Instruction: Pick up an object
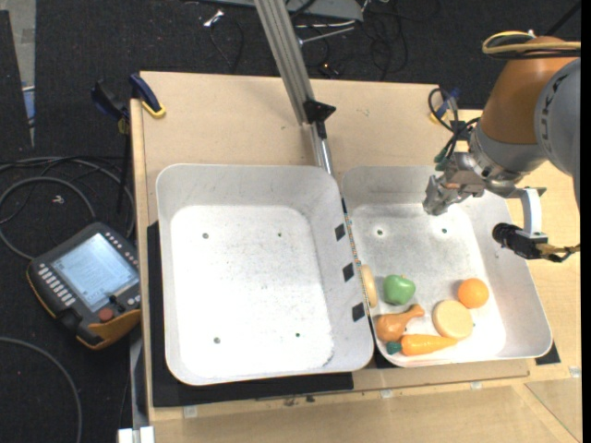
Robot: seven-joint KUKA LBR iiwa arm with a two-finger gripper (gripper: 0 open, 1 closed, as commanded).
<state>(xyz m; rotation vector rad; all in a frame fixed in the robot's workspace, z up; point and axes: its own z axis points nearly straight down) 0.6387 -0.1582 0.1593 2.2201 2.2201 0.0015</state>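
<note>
Two shallow white bins are seen side by side on a wooden bench (240, 118); the left bin (245, 270) holds nothing visible, while the right bin (434, 266) carries a cluster of toy foods toward its five o'clock corner. The gripper (438, 199) is held over the right bin at about its twelve o'clock area, above bare floor and well apart from the cluster; whether it is released or clenched cannot be told from this slant, and nothing is seen in its grasp. Within the cluster, a green pepper (399, 289) lies at ten o'clock; an orange fruit (473, 293) lies at two o'clock; a pale yellow round piece (452, 319) sits just below the orange fruit, touching or nearly so; a carrot (428, 344) lies along the six o'clock side; a tan pear-like piece (396, 323) rests at eight o'clock, just beside the carrot. A handheld control pendant (88, 282) is seen on the floor at nine o'clock from the bench; a grey metal pole (286, 49) slants in from twelve o'clock.
</note>
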